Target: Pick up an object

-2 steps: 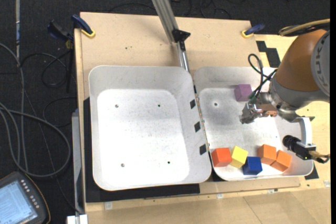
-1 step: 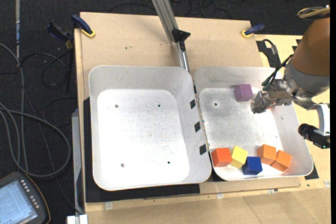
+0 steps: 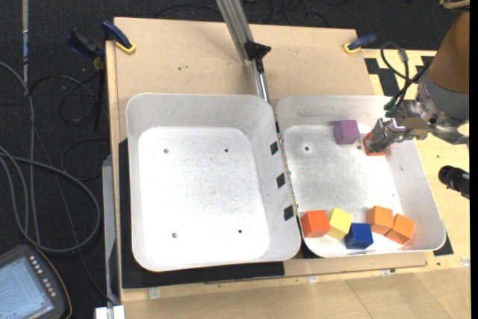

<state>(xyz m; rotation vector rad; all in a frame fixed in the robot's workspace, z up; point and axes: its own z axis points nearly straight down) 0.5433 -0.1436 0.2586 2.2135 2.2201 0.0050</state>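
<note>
My gripper (image 3: 379,140) sits low at the right bin's (image 3: 351,183) upper right, apparently closed around a red block (image 3: 376,148), which shows between its fingers. A purple block (image 3: 346,131) lies just left; other blocks cluster along the lower edge.

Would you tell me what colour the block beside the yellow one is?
Blue, seen in the camera view.

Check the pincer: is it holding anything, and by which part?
Cannot be told. The pincer sits over a red block at the right bin's upper right; no grip is visible.
</note>
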